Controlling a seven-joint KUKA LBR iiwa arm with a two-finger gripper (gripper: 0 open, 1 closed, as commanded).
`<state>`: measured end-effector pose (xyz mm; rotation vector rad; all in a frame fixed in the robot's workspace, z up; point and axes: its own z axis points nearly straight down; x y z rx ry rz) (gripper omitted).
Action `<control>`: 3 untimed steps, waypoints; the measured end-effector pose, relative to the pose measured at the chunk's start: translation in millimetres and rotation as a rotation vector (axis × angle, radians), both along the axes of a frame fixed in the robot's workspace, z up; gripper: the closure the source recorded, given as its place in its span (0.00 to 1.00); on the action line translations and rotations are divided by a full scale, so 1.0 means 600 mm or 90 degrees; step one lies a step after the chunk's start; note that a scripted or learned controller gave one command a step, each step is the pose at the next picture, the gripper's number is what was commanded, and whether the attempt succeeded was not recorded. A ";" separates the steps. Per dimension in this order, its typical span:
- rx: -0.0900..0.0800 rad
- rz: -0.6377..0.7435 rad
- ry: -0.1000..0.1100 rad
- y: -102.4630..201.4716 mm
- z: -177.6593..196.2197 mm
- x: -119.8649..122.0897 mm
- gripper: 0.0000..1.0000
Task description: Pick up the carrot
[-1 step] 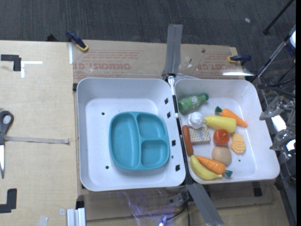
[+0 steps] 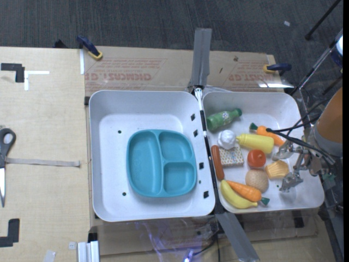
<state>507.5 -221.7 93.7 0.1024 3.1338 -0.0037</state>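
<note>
A teal divided plate [image 2: 162,162] is sitting in the left bin [image 2: 103,146]. In the right bin [image 2: 294,201], a carrot [image 2: 245,190] is lying across a banana [image 2: 234,198], partly covering it. The gripper [image 2: 292,173] is hovering just right of the toys, its fingers too tangled in cables to tell how they stand.

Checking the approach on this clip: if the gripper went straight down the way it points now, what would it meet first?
Probably bare floor of the right bin, though height is unclear. The gripper hangs right of the bread roll; the carrot lies further left on the banana.
</note>
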 end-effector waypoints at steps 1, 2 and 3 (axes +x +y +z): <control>0.001 -0.119 0.001 0.083 -0.001 0.095 0.00; 0.001 -0.116 -0.001 0.084 0.015 0.098 1.00; 0.001 -0.117 -0.001 0.084 0.015 0.098 0.00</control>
